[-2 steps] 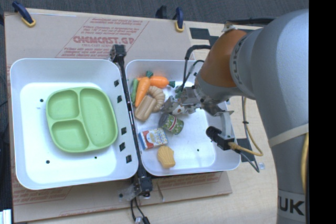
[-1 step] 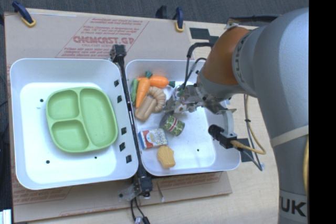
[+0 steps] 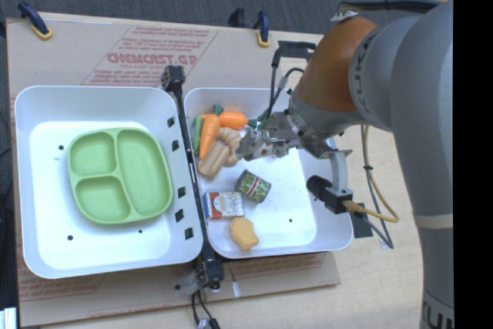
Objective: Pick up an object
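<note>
The gripper (image 3: 258,144) is lowered beside the bread roll (image 3: 218,154); its opening cannot be told. Probably a closing on it is needed next.

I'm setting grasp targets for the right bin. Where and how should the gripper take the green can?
Probably across the green can's round sides, coming straight down. It lies tilted on the right bin's floor, with open floor to its right and above it, so fingers fit there; the red packet crowds its lower-left side.
</note>
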You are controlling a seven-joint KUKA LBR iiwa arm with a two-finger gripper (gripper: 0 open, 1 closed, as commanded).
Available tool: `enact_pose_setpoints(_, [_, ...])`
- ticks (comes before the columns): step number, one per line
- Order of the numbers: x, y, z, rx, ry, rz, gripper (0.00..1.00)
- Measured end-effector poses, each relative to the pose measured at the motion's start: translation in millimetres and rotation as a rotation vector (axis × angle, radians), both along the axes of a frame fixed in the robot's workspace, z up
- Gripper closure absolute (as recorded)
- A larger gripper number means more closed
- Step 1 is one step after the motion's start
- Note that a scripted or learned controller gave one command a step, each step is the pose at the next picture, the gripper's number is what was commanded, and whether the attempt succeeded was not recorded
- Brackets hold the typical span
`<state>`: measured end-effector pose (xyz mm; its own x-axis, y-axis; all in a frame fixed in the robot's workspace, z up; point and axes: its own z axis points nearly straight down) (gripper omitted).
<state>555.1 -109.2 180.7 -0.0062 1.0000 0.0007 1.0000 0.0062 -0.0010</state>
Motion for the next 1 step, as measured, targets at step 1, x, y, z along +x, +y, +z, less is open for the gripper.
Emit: enact_pose_setpoints(1, [-78.8,63.7,48.4,-0.001,0.002,0.002,1.00])
